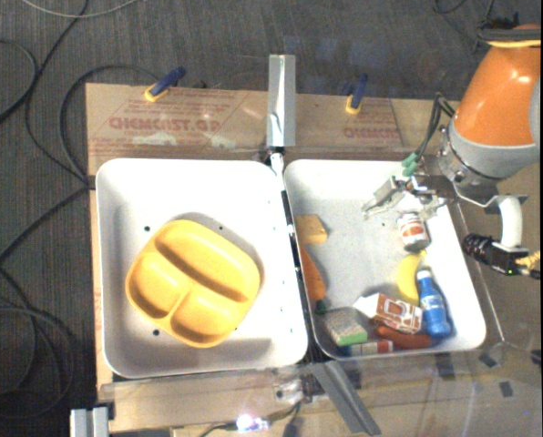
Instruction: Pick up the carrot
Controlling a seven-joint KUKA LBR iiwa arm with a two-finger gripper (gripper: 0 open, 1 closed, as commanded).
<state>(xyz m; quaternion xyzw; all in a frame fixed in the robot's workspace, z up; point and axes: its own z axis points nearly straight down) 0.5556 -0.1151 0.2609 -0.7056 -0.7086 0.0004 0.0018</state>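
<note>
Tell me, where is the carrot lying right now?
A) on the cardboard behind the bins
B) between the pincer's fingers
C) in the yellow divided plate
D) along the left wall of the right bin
D: the carrot lies against the left wall of the right bin, just below a tan sponge-like block, far from the pincer.

You'll see a yellow divided tray [194,281] in the left bin [117,198]; the right bin [344,180] holds a blue bottle [432,304], a banana [408,276] and a sponge [311,228].
</note>
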